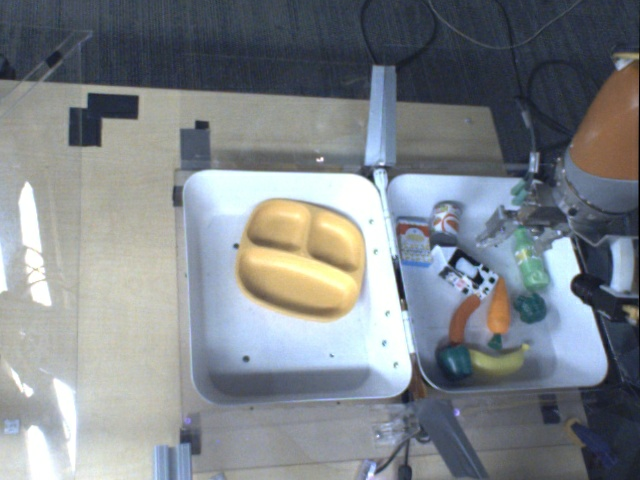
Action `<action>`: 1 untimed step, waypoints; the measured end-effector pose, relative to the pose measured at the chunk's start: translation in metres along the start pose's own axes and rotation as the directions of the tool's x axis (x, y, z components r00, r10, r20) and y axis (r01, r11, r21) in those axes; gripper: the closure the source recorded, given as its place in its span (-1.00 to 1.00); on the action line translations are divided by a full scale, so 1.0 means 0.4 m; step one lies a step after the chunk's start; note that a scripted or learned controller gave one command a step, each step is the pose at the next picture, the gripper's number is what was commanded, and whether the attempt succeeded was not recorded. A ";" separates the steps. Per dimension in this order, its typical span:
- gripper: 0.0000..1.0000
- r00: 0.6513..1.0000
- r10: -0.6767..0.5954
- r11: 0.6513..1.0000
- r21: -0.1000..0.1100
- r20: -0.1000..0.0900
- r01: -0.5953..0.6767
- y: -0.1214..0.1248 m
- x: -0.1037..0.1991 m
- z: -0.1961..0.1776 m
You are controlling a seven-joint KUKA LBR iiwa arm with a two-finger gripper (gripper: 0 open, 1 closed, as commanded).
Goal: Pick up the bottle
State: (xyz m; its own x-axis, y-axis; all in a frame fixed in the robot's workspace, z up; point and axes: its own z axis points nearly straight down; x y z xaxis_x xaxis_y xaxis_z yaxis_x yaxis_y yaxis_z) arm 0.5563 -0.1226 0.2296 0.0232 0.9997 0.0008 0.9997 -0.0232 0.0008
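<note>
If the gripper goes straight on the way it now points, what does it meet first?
The gripper points down into the right bin, close beside the green bottle. It would probably meet the bottle first, though depth is unclear from above.

KUKA arm (612,138), seen at the right of the scene

A broad, rounded orange band is seen above a grey wrist section. Pale metallic parts are carried at the gripper (515,223), and dark housing with a white patch is seen on the near side.
</note>
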 end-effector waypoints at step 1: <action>-1.00 0.994 0.113 0.994 -0.002 0.002 -0.113 -0.005 -0.162 -0.035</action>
State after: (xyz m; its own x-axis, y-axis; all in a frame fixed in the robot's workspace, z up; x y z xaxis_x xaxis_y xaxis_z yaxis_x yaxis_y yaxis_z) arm 0.5527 -0.1872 0.2435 0.1363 0.9907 -0.0015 0.9907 -0.1363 0.0031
